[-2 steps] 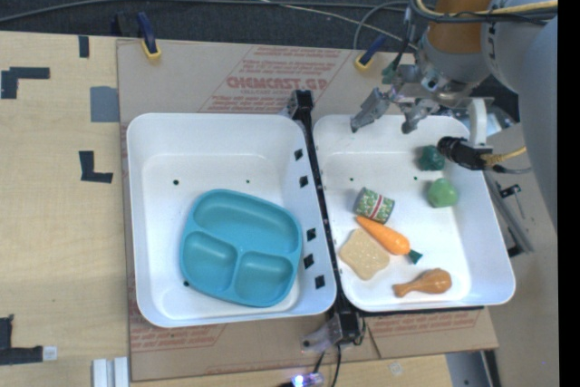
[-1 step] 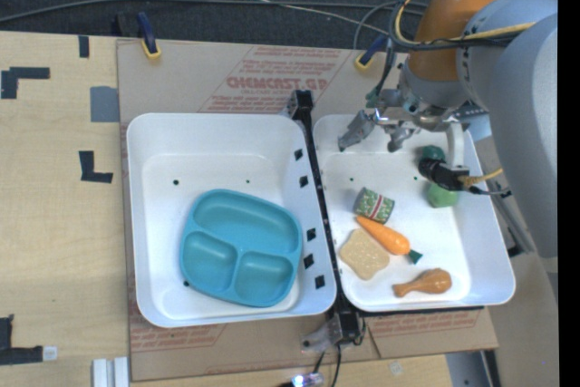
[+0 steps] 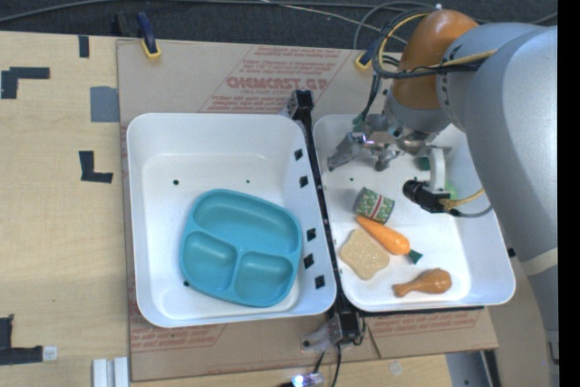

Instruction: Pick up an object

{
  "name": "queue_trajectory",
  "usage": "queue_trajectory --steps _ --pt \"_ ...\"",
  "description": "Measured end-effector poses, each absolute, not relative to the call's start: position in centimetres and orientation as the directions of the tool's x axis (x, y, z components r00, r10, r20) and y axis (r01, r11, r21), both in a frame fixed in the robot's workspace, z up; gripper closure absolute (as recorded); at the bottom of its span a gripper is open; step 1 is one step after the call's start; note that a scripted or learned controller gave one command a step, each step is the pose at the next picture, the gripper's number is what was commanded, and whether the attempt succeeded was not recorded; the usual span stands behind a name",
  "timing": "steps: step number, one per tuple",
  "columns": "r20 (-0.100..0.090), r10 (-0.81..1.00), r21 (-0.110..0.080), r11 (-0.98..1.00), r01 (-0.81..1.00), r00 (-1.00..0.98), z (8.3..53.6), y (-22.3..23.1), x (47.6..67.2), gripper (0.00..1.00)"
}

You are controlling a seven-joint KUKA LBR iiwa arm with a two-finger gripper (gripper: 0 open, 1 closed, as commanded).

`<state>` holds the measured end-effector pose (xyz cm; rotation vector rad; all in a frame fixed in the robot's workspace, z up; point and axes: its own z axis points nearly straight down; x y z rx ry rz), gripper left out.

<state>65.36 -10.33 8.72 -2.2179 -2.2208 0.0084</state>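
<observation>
The gripper [image 3: 362, 151] hangs over the right bin [image 3: 480, 281], fingers spread apart with nothing between them. Below it lie a small green box [image 3: 374, 205], carrot [image 3: 384, 236], bread slice [image 3: 363, 255] and drumstick [image 3: 423, 284]. The arm's bulk [image 3: 512, 104] hides the bin's far right corner.

carrot [image 3: 384, 236]: orange, green stem end, lying slanted at bin centre
box [image 3: 373, 205]: small, green, just at carrot's 11 o'clock
bread slice [image 3: 363, 255]: tan, flat, touching carrot's 7 o'clock
chicken drumstick [image 3: 423, 284]: brown, at carrot's 5 o'clock
</observation>
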Motion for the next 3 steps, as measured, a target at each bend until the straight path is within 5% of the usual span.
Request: queue_trajectory --steps 1,2,3 --pt "-0.002 1.000 -0.001 0.002 1.000 -0.002 8.5 -10.3 65.4 0.00" --pt "-0.002 1.000 -0.001 0.003 1.000 -0.003 9.5 -10.2 65.4 1.00" --pt "0.000 1.000 0.004 0.002 1.000 -0.002 15.9 -10.1 65.7 1.00"
